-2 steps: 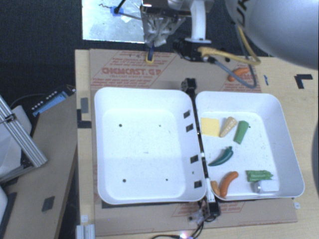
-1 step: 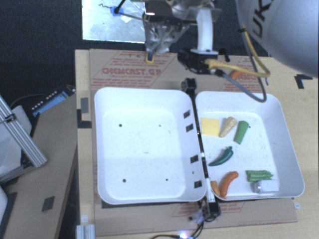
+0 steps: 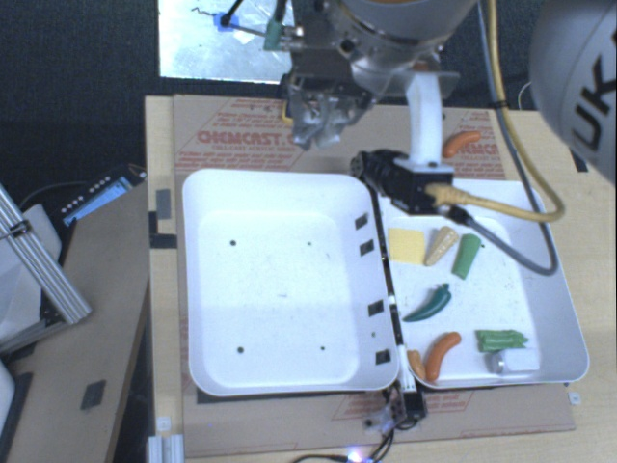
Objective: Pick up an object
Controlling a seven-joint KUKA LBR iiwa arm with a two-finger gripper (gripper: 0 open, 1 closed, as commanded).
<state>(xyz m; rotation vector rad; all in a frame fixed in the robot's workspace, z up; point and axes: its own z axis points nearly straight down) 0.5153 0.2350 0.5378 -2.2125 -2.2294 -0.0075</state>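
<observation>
Several small toy foods lie in the right bin (image 3: 564,340), the sausage (image 3: 442,352) near its front looking light, stiff and slick, best pinched across its middle, while the gripper (image 3: 318,123) hangs beyond the left bin (image 3: 207,201), its state beyond telling

We find two bins side by side — the left bin (image 3: 280,278) and the right bin (image 3: 549,336), which holds a cheese wedge (image 3: 406,246), corn cob (image 3: 442,244) and sausage (image 3: 442,352) — another sausage (image 3: 462,143) lies behind it.
</observation>
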